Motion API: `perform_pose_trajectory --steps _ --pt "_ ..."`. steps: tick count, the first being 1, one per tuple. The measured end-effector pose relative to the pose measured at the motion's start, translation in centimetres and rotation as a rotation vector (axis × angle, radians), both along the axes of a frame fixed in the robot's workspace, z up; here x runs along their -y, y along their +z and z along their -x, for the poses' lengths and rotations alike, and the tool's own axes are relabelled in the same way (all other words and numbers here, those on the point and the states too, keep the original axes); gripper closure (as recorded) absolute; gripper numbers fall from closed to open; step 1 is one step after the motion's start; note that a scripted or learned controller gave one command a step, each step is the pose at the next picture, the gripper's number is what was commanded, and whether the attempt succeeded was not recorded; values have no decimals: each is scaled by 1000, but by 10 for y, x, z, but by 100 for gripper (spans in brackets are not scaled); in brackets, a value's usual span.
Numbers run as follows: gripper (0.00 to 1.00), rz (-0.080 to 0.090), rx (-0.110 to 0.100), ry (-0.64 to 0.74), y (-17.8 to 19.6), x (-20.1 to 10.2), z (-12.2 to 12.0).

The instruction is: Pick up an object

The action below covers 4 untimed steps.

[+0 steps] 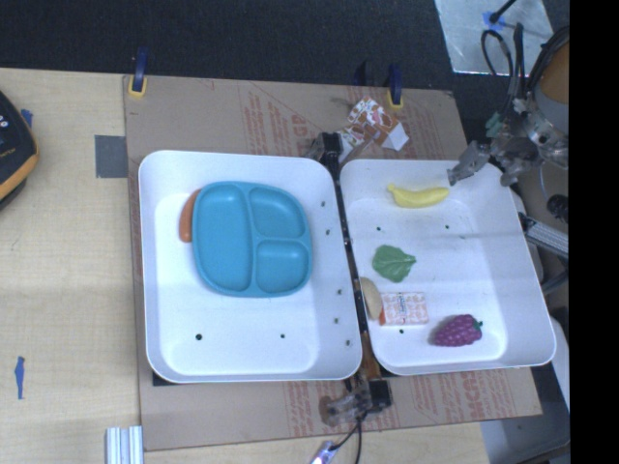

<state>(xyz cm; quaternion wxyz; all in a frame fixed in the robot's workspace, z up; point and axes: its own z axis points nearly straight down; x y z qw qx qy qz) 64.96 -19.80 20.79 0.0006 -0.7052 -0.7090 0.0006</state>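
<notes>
So the left bin (164, 259) has a big blue divided plate (253, 238) with something orange (186, 218) poking out at its 9 o'clock. In the right bin (503, 269), a yellow banana (418, 196) sits at 12, a green leaf (393, 262) mid-left, a small carton (404, 308) at 7, purple grapes (456, 331) at 5. The gripper (466, 169) hangs just off the banana's 2 o'clock, can't tell how the jaws stand.

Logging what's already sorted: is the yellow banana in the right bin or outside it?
In. The banana lies on the right bin's white floor near its far edge.
</notes>
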Motion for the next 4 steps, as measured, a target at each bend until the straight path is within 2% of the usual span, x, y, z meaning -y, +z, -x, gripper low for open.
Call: perform_pose_trajectory --steps 1,2,3,4 --pt "0 1 1 -2 105 14 34" --pt "0 0 -4 2 -43 -91 97" --pt "0 1 -2 1 -117 -93 71" --pt "0 0 0 -2 -116 -86 35"
